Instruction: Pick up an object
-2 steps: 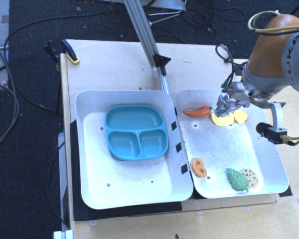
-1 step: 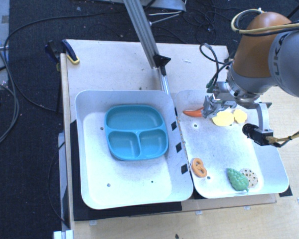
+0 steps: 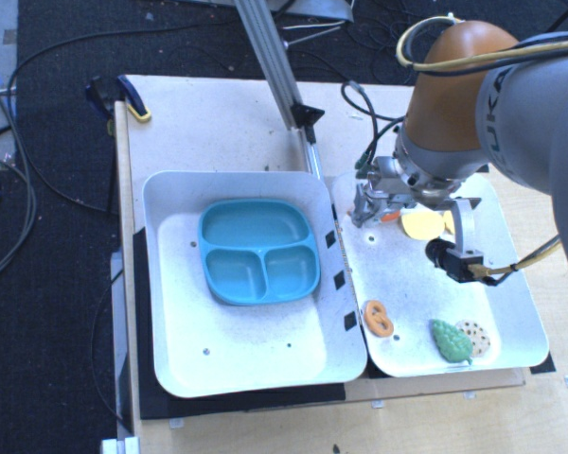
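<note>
My gripper point(image 3: 363, 212) hangs low over the far left part of the right bin point(image 3: 511, 282), close to the wall between the two bins. A pale yellow round piece point(image 3: 423, 224) lies just to its right, partly under the wrist, with a small orange bit point(image 3: 390, 217) beside it. Near the front of the same bin lie an orange pretzel-shaped piece point(image 3: 378, 318), a green lumpy piece point(image 3: 451, 340) and a speckled cookie point(image 3: 472, 335) touching it. I see nothing in the gripper's grasp.
The left bin point(image 3: 170, 348) holds a blue tray point(image 3: 260, 251) with three compartments. A slanted metal pole point(image 3: 270, 50) rises behind the bins. Cables trail from the wrist over the right bin's far side.
</note>
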Controlling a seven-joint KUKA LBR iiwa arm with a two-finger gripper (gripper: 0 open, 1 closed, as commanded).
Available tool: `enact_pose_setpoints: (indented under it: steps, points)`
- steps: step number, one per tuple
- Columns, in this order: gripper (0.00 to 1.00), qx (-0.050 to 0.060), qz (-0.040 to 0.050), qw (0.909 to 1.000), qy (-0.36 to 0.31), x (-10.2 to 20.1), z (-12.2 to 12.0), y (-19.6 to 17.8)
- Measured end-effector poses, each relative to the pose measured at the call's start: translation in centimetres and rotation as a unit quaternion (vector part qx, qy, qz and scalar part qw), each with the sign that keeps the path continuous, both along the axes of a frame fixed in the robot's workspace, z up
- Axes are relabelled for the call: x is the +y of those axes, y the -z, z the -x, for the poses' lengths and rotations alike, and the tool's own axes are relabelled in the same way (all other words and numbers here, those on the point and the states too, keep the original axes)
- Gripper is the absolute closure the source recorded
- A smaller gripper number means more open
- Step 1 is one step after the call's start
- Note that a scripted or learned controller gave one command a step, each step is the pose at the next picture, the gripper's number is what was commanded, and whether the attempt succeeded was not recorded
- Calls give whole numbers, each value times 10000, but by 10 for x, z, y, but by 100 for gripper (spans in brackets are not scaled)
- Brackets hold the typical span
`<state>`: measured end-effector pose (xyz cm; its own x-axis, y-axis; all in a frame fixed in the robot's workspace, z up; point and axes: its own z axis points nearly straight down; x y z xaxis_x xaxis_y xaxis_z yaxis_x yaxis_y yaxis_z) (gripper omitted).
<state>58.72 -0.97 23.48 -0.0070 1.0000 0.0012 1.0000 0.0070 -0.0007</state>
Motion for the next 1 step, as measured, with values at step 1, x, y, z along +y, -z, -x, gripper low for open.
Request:
enact_pose_setpoints:
  steps: [1]
  points:
    - [100, 6, 6, 10000, 19, 59, 17, 0]
